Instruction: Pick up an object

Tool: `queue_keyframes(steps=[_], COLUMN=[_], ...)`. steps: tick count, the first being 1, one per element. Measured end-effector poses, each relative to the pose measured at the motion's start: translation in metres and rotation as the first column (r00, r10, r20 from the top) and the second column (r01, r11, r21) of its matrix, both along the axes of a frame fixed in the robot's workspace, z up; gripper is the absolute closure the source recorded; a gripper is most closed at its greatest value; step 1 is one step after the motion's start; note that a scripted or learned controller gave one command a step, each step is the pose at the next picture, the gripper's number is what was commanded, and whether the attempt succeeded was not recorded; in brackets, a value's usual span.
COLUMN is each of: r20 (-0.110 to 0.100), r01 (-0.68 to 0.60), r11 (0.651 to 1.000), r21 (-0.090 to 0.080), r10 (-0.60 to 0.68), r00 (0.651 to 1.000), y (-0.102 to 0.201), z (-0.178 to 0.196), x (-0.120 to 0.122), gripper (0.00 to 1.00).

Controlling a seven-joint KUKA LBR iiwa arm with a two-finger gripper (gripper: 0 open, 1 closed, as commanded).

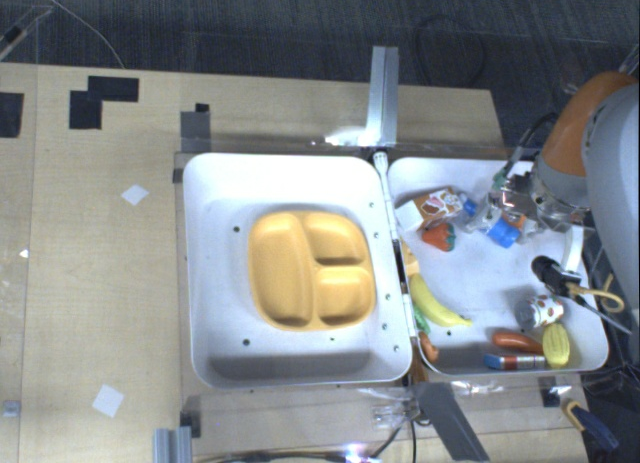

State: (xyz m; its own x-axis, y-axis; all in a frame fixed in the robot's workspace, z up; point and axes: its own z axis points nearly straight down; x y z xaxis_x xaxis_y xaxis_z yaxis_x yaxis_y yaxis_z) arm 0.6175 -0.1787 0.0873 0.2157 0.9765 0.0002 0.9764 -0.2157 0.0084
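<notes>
Crowding the tool [505, 213], grip state unclear: blue block [503, 234], snack packet [440, 203], strawberry [439, 238].

Yellow divided tray [308, 269] in left bin [215, 201].

Two bins, one arm reaching in

We see a yellow divided tray [308, 269] in the left bin [210, 251]; in the right bin [480, 281] the gripper [510, 206] hangs near a blue block [502, 233], a banana [434, 303] nearer us.
</notes>
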Motion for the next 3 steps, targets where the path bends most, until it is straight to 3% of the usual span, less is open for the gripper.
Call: queue_keyframes(steps=[1, 2, 3], r20=[-0.007, 0.000, -0.001], r01=[-0.007, 0.239, 0.210], r11=[1.000, 0.971, 0.978], r21=[-0.002, 0.003, 0.001], r10=[0.007, -0.239, -0.210], r00=[1.000, 0.971, 0.978], y=[-0.002, 0.054, 0.023], z=[0.012, 0.110, 0.002], x=[-0.001, 0.011, 0.044], gripper=[1.00, 1.00, 1.00])
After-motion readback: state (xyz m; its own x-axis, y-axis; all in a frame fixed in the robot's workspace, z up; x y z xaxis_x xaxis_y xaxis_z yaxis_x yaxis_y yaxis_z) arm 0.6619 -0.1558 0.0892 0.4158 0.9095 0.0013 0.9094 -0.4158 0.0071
